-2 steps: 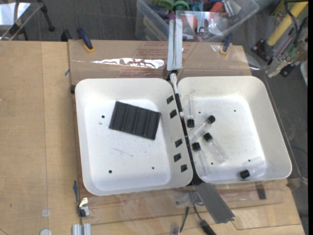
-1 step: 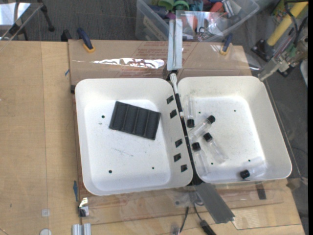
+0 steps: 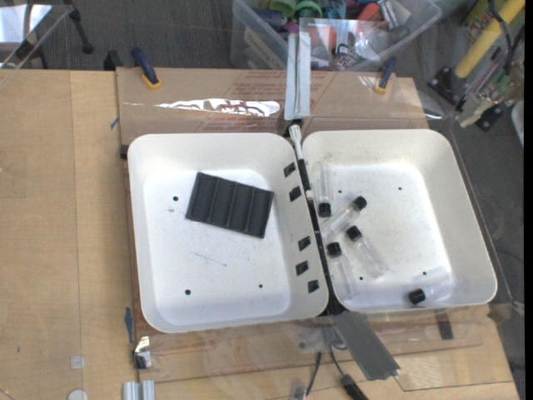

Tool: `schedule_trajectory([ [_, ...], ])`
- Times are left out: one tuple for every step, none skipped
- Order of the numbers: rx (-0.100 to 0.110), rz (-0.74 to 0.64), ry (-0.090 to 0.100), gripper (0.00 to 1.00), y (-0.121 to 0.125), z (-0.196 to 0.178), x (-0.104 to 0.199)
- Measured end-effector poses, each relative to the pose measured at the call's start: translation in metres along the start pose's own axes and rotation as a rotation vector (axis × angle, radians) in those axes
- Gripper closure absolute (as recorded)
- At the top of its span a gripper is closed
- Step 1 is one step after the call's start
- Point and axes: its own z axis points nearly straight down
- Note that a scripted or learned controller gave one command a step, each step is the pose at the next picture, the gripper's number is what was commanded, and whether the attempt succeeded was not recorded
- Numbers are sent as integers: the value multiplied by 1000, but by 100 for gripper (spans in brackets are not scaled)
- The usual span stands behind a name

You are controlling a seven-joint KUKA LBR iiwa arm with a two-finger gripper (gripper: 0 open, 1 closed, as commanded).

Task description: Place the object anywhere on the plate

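Camera view, stock: one dark ribbed plate (image 3: 230,204), flat in the left bin (image 3: 158,298). Five black-capped clear vials: four clustered (image 3: 354,232) right of the plate in the right bin (image 3: 469,248), one apart (image 3: 415,296), farthest from the plate. Advice: take a cluster vial across its body, then release low over the plate's middle.

Wooden bench (image 3: 50,223), two white bins (image 3: 158,307) side by side, cardboard sheet (image 3: 208,90) beneath

Bright even light, glare on cardboard (image 3: 218,105)
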Motion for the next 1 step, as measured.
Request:
schedule_trajectory([
  [1, 0, 0, 0, 0, 0, 0],
])
